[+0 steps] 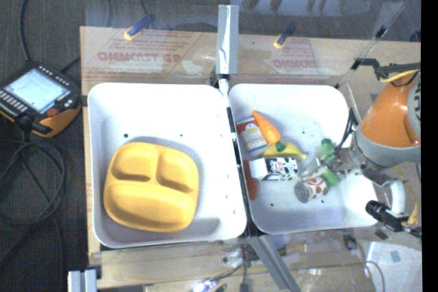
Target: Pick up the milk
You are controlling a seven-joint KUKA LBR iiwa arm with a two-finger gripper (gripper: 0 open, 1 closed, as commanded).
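One arm [390,123] bent over right bin [287,96], end effector [327,162] near milk [279,167]

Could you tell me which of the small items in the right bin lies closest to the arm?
The red-and-white can, lying on its side. It sits further right than the milk, the carrot and the jar, nearest the arm.

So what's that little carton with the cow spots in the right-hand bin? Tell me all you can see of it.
The milk carton is a small white box with black cow patches and a red end, looking like toy plastic or card. It lies on its side on the floor of the right bin, near the bin's left wall. A yellow wedge rests against its upper edge, an orange carrot lies just above, and a small can lies to its lower right. Nothing grips it.
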